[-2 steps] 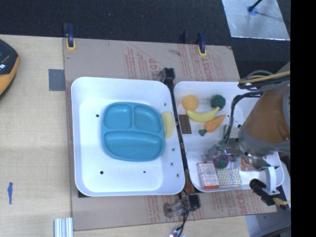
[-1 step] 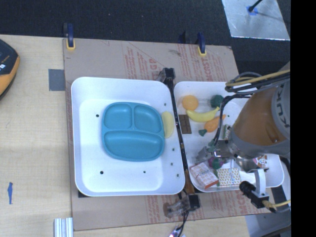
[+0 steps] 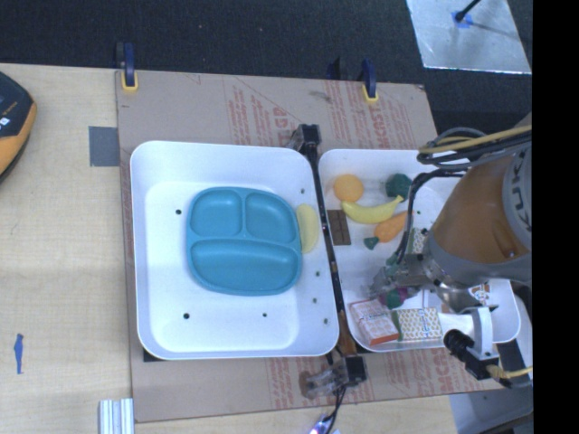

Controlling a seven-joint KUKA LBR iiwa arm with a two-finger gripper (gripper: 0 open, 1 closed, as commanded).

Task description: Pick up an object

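I am watching the arm [image 3: 479, 220] reaching in from the right and bending down over the right bin [image 3: 336, 165], its orange band sitting above the wrist. The gripper [image 3: 398, 283] is hanging low over the near half of that bin, just above the small boxes; I cannot tell how its fingers are standing, since the wrist is hiding them.

The banana [image 3: 371, 211] is lying in the far half of the right bin, its long axis running roughly left to right with a slight curve, the right tip pointing up toward the dark green piece [image 3: 396, 185]. It is looking yellow and smooth. An orange round fruit [image 3: 347, 188] is sitting just beside its left end, and an orange carrot-like piece [image 3: 390, 229] is lying just below its right end.

Two flat boxes are lying side by side at the near edge: a red-and-white one [image 3: 374, 322] and a paler one [image 3: 418, 325].

In the left bin [image 3: 145, 242] a blue divided plate [image 3: 244, 240] is resting, with a pale yellow piece [image 3: 308, 227] touching its right rim.
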